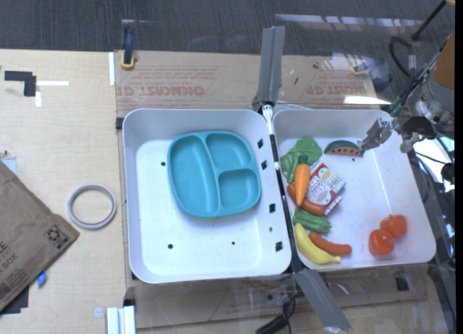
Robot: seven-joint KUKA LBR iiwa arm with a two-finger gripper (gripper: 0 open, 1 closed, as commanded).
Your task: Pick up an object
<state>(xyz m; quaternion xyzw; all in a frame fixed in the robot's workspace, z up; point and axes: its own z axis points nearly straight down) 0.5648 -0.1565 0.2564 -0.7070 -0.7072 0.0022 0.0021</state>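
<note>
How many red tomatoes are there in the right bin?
2. One tomato lies near the bin's right wall; the other tomato touches it, slightly lower left. Others may be hidden under the food pile.

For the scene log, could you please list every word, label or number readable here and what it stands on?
"BOX": brown cardboard box, at the left edge.
Mirrored red print, roughly "CHEMCAST GP": cardboard sheet behind the bins; not surely legible.
Small carton in the right bin: colourful print, too small to read.
</note>
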